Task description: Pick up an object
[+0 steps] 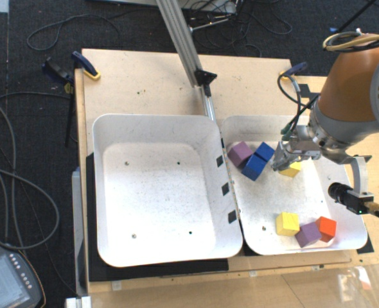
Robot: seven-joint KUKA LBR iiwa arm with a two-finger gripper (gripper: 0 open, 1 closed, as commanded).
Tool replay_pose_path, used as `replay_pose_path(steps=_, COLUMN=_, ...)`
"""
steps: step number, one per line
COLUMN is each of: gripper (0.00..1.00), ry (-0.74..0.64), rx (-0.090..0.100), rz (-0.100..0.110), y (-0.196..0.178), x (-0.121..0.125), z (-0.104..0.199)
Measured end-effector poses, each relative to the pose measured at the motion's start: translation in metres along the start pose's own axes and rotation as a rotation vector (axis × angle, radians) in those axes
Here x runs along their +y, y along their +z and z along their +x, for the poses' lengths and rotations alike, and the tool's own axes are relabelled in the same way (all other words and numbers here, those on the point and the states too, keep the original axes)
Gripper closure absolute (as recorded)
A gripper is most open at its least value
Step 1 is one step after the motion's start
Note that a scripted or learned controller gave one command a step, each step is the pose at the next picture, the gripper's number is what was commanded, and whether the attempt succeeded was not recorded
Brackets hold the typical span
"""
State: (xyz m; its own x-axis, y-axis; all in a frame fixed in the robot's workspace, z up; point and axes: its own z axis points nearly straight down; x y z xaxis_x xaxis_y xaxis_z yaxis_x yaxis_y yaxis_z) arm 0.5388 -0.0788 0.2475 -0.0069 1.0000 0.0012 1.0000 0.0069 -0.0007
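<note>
Tool (284, 162) just beside yellow block (291, 169)

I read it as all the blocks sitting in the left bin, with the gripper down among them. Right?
Not quite. The blocks lie in the right bin, not the left bin, as the camera view shows. The gripper is indeed down among them, by a yellow block.

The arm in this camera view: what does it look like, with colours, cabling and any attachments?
The arm is a bulky rounded body, orange-brown here, with a grey band on its right edge. A beige cable loop sits on top and dark cables run down its left side. Below is a grey metallic wrist and hand. A small black device on a white bracket hangs beside it.
</note>
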Motion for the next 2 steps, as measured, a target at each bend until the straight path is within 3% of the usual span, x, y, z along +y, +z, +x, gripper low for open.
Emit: replay_pose_path(steps=2, gripper=1.0, ry=-0.002, rx=0.001, rz=0.001, y=0.023, x=-0.014, z=0.107)
